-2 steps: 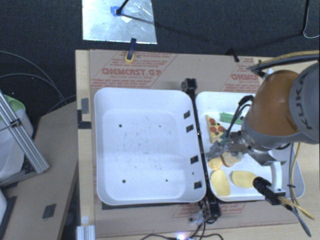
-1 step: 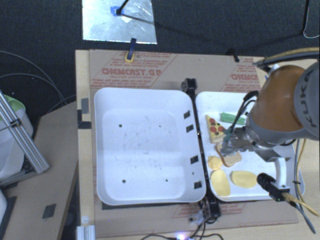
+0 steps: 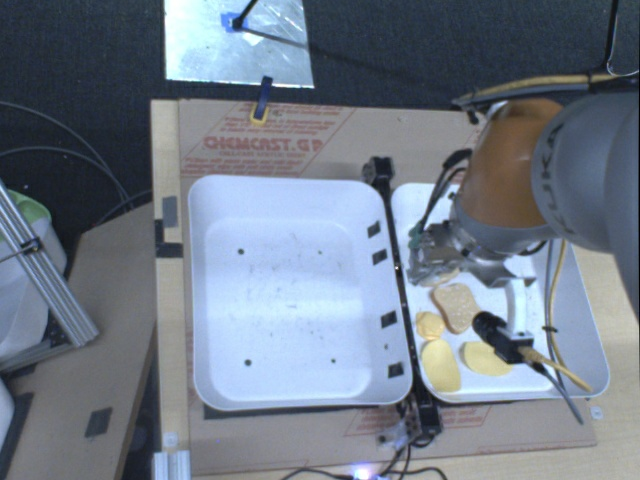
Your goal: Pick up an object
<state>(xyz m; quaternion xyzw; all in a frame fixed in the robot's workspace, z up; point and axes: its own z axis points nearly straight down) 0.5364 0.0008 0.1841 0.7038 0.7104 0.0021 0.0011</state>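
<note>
Arm (image 3: 592, 178) comes in from the right, grey w/ orange band (image 3: 505, 168), wrist parked over the R bin (image 3: 585, 340). Gripper (image 3: 433, 260) hangs low over the R bin's left half, tight to the side that meets the other bin. Gripper state: cannot tell, since wrist body and cables cover the tip from this angle.

Candidate objs, all flat on the R bin floor, front-left area:
- tan slice (image 3: 457, 306) (squarish, looks like bread), just in front of the gripper; contact or gap, cannot tell.
- small yellow disc (image 3: 429, 324), just beside the slice's left edge.
- large yellow oval (image 3: 441, 365), in front of the disc, near the bin's front-left corner.
- second yellow oval (image 3: 486, 359), right of the large one, close but apart.

In the way:
- R bin's left wall and a row of black clips (image 3: 381, 258) along the seam between bins sit right next to the gripper.
- The arm's bulk overhangs the bin's back half and hides the floor there.
- The objs are crowded together, slice and disc nearly touching.

Surroundings:
- L bin (image 3: 290, 298) shows a white floor w/ a few dark specks.
- Both bins rest on a cardboard sheet (image 3: 300, 133) w/ red print, on the desk (image 3: 110, 288).
- A blue-yellow clamp (image 3: 262, 101) sits at the cardboard's back edge.
- A foil sheet (image 3: 215, 43) lies beyond it on dark floor.
- An alu rail (image 3: 45, 278) leans at far left.
</note>
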